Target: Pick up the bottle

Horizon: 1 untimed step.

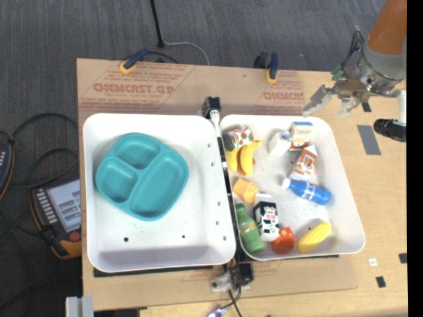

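A blue bottle (310,192) with a white cap lies on its side in the right bin (348,197), near the bin's right-hand middle. A green bottle (246,227) lies along that bin's left wall near the front. My gripper (328,104) hangs open above the bench just beyond the right bin's far edge, well behind both bottles. Nothing is between its fingers (314,102).
The right bin also holds a banana (246,157), two small cartons (303,148), a cow-print carton (267,220), an orange block (245,190), a red toy (283,241) and a yellow toy (314,236). A teal divided plate (141,175) lies in the left bin (106,249).
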Each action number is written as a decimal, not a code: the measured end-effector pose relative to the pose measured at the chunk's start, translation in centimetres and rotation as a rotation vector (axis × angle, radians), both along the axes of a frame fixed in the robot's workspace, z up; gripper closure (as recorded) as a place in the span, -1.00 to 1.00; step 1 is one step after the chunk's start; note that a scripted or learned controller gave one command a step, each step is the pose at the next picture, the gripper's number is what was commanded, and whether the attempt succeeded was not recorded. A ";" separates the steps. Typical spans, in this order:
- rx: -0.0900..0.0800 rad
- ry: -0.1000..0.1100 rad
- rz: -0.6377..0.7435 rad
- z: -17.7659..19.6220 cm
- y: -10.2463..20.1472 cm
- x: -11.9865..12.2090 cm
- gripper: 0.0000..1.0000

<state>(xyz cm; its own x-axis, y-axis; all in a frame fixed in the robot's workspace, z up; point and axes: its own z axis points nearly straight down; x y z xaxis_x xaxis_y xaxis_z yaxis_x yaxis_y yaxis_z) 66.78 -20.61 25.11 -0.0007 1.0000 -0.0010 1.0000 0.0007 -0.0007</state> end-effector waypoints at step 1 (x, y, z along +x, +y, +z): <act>0.001 0.002 0.055 -6.7 0.5 -7.4 -1.00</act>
<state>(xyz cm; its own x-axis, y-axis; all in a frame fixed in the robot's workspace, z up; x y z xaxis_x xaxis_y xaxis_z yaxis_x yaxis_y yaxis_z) 59.42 -20.15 18.38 -0.0557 0.9984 -0.0004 0.9984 0.0557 -0.0032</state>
